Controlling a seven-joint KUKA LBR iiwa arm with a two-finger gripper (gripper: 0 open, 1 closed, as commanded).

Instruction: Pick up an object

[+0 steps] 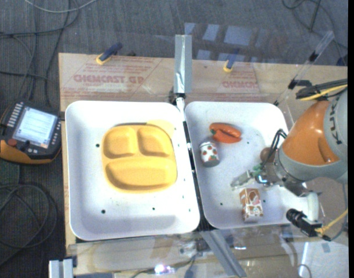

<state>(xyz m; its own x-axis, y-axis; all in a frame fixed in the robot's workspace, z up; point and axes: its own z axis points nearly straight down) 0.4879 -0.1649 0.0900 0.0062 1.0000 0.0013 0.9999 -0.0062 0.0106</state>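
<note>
My fingers (246, 180) hang low in the right white bin (279, 118), grip state unclear; the small brown carton (251, 204) lies just below them, long axis running toward the bin's front edge

Faint red lettering reading "CHEMCAST GP" is printed on the protective sheet (116, 79) lying under the far side of the left bin. A second red print on the same sheet, far of the right bin, is too blurred to read.
</note>
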